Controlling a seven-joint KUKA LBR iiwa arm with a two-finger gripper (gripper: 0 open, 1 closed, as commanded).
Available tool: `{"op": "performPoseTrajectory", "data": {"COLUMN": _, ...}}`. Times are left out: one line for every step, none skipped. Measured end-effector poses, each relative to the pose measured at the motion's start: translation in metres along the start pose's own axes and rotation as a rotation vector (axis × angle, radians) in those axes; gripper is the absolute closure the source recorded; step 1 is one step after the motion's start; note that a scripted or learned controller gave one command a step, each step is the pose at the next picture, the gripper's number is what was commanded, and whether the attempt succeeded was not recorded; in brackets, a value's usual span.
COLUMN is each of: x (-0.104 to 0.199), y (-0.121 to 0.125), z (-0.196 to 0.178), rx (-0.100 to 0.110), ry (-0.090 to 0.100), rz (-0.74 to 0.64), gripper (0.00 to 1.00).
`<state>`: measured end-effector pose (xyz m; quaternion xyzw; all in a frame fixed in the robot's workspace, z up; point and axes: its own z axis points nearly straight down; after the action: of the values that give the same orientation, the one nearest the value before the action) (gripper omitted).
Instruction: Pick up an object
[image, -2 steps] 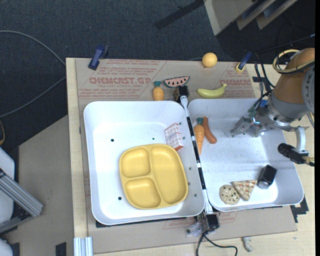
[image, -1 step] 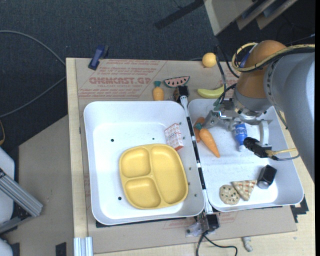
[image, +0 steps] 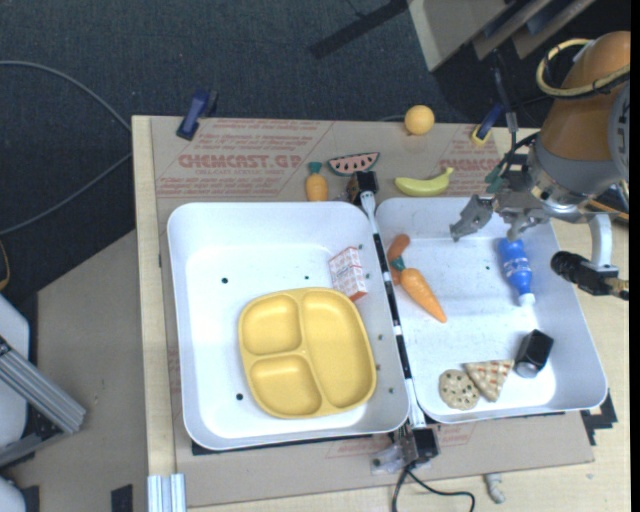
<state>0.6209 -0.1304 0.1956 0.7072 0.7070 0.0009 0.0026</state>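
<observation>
Objects to pick from all sit in the two white bins. Only readable writing is red "CHEMCAST" print on the brown paper over the surface (image: 240, 160). The hand (image: 490, 215) hangs over the right bin (image: 585, 350), fingers spread with nothing between them. Just beside it on the arm's side lies a blue bottle (image: 515, 267); below and toward the divider, a carrot (image: 421, 293). Farther down sit a cookie (image: 458, 389), a pizza slice (image: 490, 378) and a black block (image: 533, 351). Across the divider, the left bin (image: 200, 260) holds a yellow divided plate (image: 303, 352) and a small red-printed carton (image: 348, 271), print too small to read. Behind the bins: a banana (image: 424, 182) and a watermelon slice (image: 354, 162).
</observation>
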Motion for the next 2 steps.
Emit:
{"op": "performPoseTrajectory", "data": {"x": -0.078, "y": 0.007, "z": 0.039, "rx": 0.004, "ry": 0.0, "rz": 0.001, "gripper": 0.0}}
{"op": "performPoseTrajectory", "data": {"x": -0.085, "y": 0.016, "z": 0.112, "rx": 0.008, "ry": 0.009, "rz": -0.003, "gripper": 0.0}}
